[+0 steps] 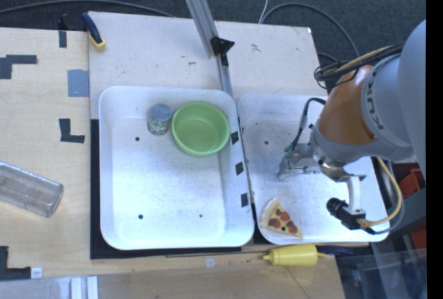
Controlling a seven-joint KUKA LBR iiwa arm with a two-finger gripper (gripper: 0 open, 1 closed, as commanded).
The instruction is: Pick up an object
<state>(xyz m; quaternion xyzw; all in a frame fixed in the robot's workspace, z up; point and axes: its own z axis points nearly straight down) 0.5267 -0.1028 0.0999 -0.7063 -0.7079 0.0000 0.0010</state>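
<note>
In the left bin (118, 221) a green bowl (201, 128) stands at the back, with a small grey-lidded jar (159, 119) touching its left side. A toy pizza slice (279, 218) lies in the front left corner of the right bin (270, 118). My gripper (289, 165) hangs low over the middle of the right bin, about a hand's width behind the pizza slice. I see nothing held in it. The grey arm with its orange band (346, 118) covers the bin's right half.
A yellow squeeze bottle (294, 255) lies on the bench just in front of the right bin. A clear plastic cup (28, 188) lies on its side at the far left. A metal pole (201, 7) slants over the back of the bench.
</note>
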